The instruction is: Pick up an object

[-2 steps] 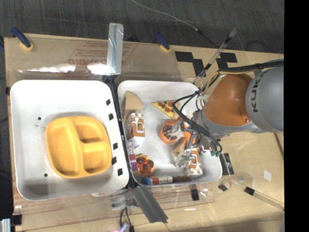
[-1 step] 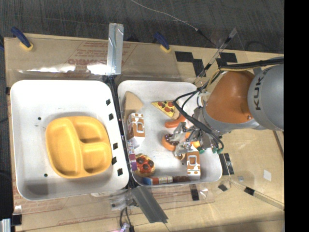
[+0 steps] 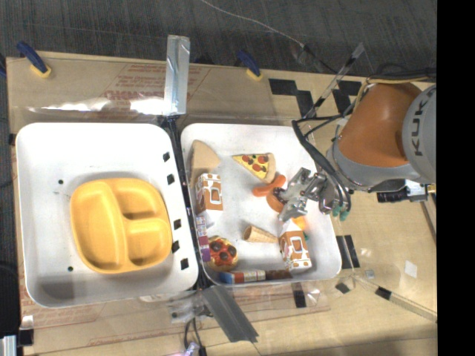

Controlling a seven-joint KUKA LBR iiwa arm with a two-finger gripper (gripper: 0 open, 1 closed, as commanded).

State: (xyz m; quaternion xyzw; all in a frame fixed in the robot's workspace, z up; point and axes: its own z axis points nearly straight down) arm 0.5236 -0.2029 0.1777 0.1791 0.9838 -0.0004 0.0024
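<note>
The arm (image 3: 375, 136) is reaching in from the right of the frame, its orange band sitting high at the upper right, and its gripper (image 3: 291, 196) is hanging low over the right bin (image 3: 315, 162), toward that bin's right-centre. I cannot tell from here whether it is open, closed, or gripping anything; the metal at the tip is blurring into the toys beneath it.

Right under the tip, an orange piece (image 3: 297, 219) is lying, and a small sausage (image 3: 265, 190) is lying just left of it, close enough that both are looking as if they are touching the tip. A pizza slice (image 3: 254, 164) is resting above them, toward the upper middle of the bin. A tan wedge (image 3: 203, 156) is leaning at the bin's upper left, with a brown-and-white carton (image 3: 210, 193) just below it. A second carton (image 3: 296, 249) is sitting at the lower right, beside a small cone-like wedge (image 3: 259, 234). A round pizza (image 3: 222, 251) is lying at the lower left, and a marker (image 3: 251, 276) is running along the bottom wall.

In the left bin (image 3: 44, 143), a yellow tray (image 3: 119, 222) with compartments is sitting alone near the centre.
</note>
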